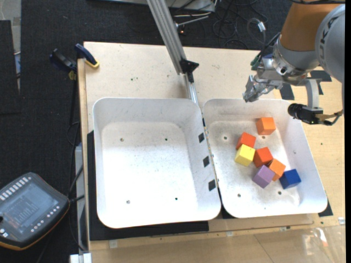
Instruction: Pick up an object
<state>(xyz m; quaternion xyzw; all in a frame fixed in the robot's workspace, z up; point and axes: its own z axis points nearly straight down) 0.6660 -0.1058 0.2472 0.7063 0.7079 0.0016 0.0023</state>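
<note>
Right bin (307,199): blue cube (290,178), purple cube (263,176), yellow cube (245,155) and three orange cubes clustered, touching; a fourth orange cube (266,125) lies apart, edges skewed to the bin walls. Gripper (251,95) hangs above the far rim; its state cannot be told.

Both bins (148,158) are white, flecked with small dark specks, and sit on a pale tan counter (137,70). In the right bin lie orange blocks (266,125), a yellow one (245,155), a purple one (264,176) and a blue one (290,178). The arm (312,21) is grey with an orange band. A grey pendant (27,210) has an orange edge.
</note>
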